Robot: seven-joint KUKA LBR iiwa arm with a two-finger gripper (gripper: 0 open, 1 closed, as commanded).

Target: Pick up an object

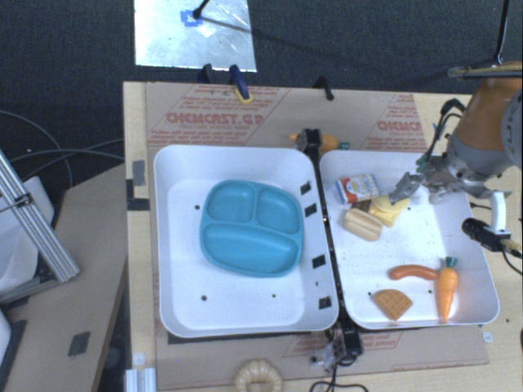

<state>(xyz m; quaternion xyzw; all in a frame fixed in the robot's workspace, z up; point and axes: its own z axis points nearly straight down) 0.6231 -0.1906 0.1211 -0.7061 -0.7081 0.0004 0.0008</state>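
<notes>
My gripper (421,188) hangs over the back of the right bin (478,256), open, with nothing between its fingers. Its left finger (404,189) reaches toward a yellow cheese wedge (387,211) just below it. A red and white carton (357,189) lies left of the cheese, and a tan bread roll (362,224) lies in front of the carton. Near the bin's front lie a red sausage (413,273), an orange carrot (445,291) and a brown waffle (393,303).
The left bin (176,243) holds a blue divided plate (252,227). A black divider with clips (320,235) runs between the bins. A yellow object (327,143) sits behind the bins. A black part of the arm (489,235) juts over the right bin's right side.
</notes>
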